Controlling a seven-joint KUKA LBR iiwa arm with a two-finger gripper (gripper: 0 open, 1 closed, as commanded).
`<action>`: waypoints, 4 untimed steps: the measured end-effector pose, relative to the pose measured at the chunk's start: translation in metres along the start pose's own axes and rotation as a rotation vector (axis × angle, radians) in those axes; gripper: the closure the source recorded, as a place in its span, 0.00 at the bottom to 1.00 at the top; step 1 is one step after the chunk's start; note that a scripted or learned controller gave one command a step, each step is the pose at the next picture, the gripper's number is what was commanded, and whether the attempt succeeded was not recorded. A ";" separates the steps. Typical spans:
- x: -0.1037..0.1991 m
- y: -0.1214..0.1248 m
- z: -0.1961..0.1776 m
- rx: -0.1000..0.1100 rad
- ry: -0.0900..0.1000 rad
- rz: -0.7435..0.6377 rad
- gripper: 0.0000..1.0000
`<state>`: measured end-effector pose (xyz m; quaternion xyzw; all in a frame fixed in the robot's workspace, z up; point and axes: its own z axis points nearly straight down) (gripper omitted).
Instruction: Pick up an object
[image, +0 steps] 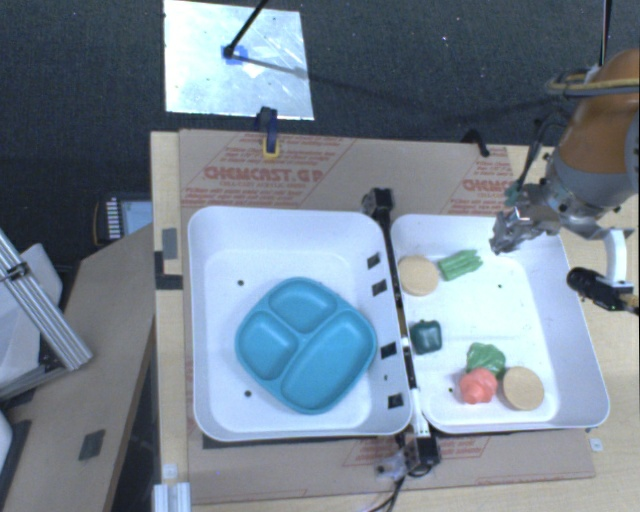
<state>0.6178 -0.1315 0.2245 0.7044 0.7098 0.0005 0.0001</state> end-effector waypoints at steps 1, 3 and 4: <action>0.054 -0.008 0.005 0.000 0.000 -0.002 1.00; 0.154 0.006 0.006 -0.001 0.001 -0.002 1.00; 0.210 -0.001 -0.004 -0.001 0.001 -0.002 1.00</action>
